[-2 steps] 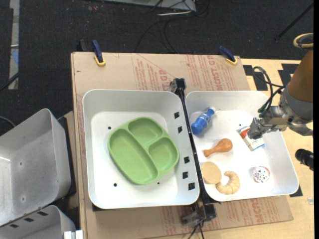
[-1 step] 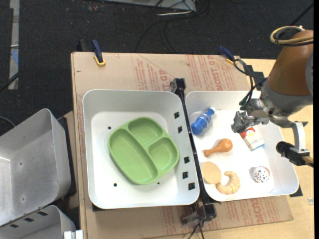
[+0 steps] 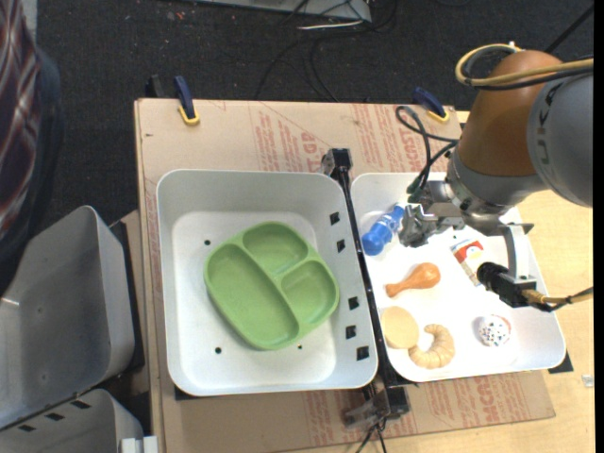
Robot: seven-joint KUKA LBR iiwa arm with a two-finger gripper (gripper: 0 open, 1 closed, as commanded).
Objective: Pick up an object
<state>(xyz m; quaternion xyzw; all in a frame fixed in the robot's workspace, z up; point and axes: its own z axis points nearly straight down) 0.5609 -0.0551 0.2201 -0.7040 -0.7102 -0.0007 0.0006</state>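
- A wooden desk (image 3: 245, 135) seen from above at a slant carries two shallow white bins side by side.
- The left bin (image 3: 179, 196) holds a green divided plate (image 3: 272, 284) with three compartments, lying flat near the bin's middle.
- The right bin (image 3: 538, 347) holds several small objects spread across its floor.
- A blue bottle-shaped object (image 3: 379, 232) lies at the right bin's left side, close to the divider between the bins.
- An orange toy drumstick (image 3: 415, 278) lies near the middle of the right bin, below the blue object.
- A pale round flat piece (image 3: 398, 327) sits toward the near left of the right bin, touching or just beside a curved tan croissant-like piece (image 3: 433, 345) to its right.
- A small white ball with dark speckles (image 3: 492, 330) lies near the bin's right corner.
- A small white and red tube-like item (image 3: 466, 252) lies right of the drumstick, beside a black part of the arm's tooling.
- The grey arm with its orange band (image 3: 514, 111) reaches in from the right, over the far part of the right bin.
- The end effector (image 3: 417, 223) hangs just right of the blue object; whether its fingers are parted or closed cannot be told from this angle, and nothing is seen between them.
- Cables trail over the dark floor beyond the desk.
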